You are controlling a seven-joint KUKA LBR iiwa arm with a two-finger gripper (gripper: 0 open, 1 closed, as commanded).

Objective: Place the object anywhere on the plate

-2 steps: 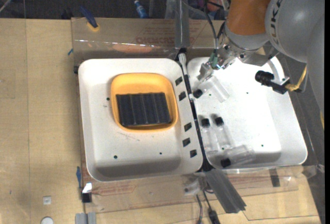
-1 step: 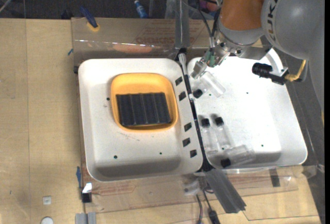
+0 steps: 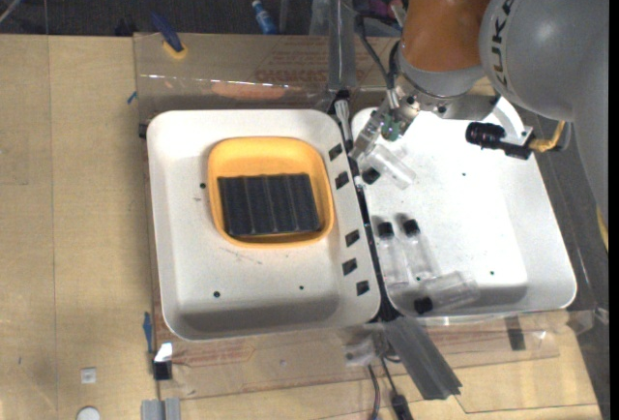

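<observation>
In the camera view, two shallow white bins sit side by side on the pale wooden worktop (image 3: pixel 68 215). The left bin (image 3: pixel 184 263) holds a yellow plate (image 3: pixel 224 157) with rounded corners, set a little toward the bin's far side. A black ribbed object (image 3: pixel 269 205), flat and roughly rectangular with grooves running near to far, lies inside the plate. It covers most of the plate's floor and reaches close to the near rim, so a wider strip of yellow shows on the far side. Nothing touches it.

The grey arm with its orange band reaches in from the right and comes down over the far left corner of the right bin (image 3: pixel 503 215). The gripper (image 3: pixel 375 157) is low over that corner, just beside the raised edge where the two bins meet. It points down and to the left. Its tip is pale and partly see-through against the white bin, so I cannot tell whether it is spread or pressed together, and nothing can be seen caught in it.

The black ribbed object is to the left of the gripper and slightly nearer, across the dividing edge and apart from it. The plate's right rim lies between the two.

On the floor of the right bin, near of the gripper, lie some clear pieces with small black ends (image 3: pixel 411 249). Their shapes are hard to make out. A row of small black marks (image 3: pixel 350 238) runs along the left bin's right rim.
</observation>
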